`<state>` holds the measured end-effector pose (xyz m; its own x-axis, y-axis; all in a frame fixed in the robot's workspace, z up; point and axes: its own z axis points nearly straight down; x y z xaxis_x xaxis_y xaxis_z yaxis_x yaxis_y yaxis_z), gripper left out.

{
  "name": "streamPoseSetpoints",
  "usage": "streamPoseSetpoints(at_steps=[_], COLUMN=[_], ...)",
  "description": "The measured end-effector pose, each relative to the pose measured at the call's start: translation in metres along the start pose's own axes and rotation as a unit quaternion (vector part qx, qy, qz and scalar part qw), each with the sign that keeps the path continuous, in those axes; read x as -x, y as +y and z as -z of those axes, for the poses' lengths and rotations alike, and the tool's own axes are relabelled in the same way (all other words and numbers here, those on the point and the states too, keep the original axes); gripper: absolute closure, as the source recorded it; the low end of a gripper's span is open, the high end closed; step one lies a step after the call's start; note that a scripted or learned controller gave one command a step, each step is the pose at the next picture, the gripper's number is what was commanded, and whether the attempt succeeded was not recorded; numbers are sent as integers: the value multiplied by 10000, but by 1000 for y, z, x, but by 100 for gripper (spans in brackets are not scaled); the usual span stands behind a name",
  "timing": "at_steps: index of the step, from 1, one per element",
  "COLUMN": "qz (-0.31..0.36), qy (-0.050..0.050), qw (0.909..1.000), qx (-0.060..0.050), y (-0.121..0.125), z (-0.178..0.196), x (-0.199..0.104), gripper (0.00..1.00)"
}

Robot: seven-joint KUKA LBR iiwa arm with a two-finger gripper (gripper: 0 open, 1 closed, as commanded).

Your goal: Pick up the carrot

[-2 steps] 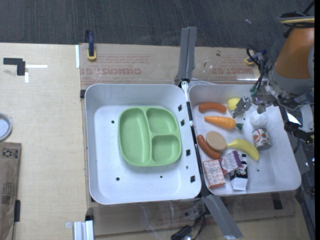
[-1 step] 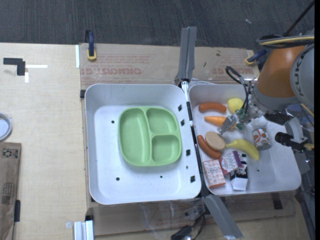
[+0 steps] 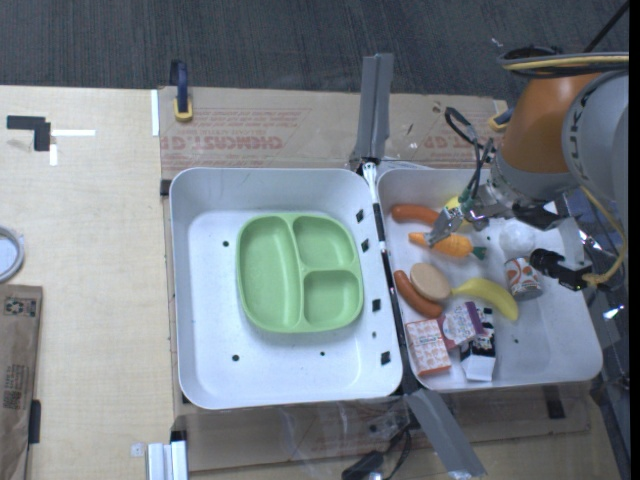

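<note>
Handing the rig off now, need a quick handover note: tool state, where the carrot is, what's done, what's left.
Tool: low in the right white bin, its metal fingers at the small orange carrot; open or shut is not clear from the camera view.
Carrot: lying on the bin floor near the bin's upper left, below the orange-red sausage and above the round tan bun.
Done: the arm has reached the carrot.
Left: confirm a grip and lift; the carrot looks not yet raised.
Nearby: yellow banana, small red-and-white can. Green divided plate is in the left white bin.
</note>
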<state>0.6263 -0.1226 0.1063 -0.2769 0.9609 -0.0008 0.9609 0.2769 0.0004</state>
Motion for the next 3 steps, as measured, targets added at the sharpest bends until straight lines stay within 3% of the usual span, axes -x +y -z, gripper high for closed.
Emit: streamPoseSetpoints(at_steps=[1, 2, 3], qz=[-12, -13, 809], qy=[-9, -9, 5], qw=[10000, 10000, 9967], qx=[12, 10, -6], y=[0, 0, -42], z=[10, 10, -15], x=[1, 1, -10], gripper=[100, 0, 0])
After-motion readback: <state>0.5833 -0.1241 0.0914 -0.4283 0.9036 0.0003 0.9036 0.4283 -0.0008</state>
